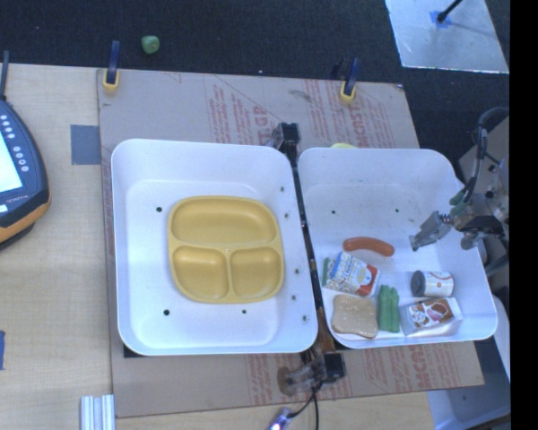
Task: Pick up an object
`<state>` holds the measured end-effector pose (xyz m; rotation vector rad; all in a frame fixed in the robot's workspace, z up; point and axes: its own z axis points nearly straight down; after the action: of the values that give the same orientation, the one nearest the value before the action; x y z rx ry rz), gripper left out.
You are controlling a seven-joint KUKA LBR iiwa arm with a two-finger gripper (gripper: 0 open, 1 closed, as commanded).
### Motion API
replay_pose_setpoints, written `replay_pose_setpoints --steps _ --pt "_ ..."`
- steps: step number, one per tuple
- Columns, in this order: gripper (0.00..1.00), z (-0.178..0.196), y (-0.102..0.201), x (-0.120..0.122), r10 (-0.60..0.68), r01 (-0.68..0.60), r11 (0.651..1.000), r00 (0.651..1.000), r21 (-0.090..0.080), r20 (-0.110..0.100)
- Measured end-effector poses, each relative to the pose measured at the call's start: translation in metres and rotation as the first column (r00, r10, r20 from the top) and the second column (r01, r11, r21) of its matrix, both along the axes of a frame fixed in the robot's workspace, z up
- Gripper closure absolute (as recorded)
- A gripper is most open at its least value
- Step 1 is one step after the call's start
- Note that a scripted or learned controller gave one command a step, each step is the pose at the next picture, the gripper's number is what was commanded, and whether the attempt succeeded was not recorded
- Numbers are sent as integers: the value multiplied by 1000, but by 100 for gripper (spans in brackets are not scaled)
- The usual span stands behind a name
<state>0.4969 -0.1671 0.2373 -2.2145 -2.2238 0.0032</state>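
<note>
Sausage lies near the middle of the right bin, its long axis running roughly left to right, the right end dipping a touch lower. It rests flat on the white floor, apart from the claw, which hangs over the bin's right part, just above and right of the sausage's end. From where I stand I cannot tell how the claw is set; nothing shows between its tips.

Just below the sausage sits one small printed pouch, tilted. Below that lies one slice of bread, and touching its right side one green piece standing lengthwise top to bottom. Further right there is one small can on its side, dark end facing left, and beneath it one flat printed carton. These five crowd the lower half of the bin; the sausage's upper side is open.

Left bin holds one yellow divided plate with three compartments. On the bench at far left sits one control pendant.
</note>
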Motion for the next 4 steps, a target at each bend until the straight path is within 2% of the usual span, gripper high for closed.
replay_pose_setpoints --steps 1,2,3,4 --pt "0 -111 -28 1 1 -1 1000 1000 0 -2" --pt "0 -146 10 71 3 -3 1000 1000 -1 -1" --pt "0 -146 49 99 4 -4 1000 1000 -2 -1" --pt "100 -136 48 98 5 -5 1000 1000 -2 -3"
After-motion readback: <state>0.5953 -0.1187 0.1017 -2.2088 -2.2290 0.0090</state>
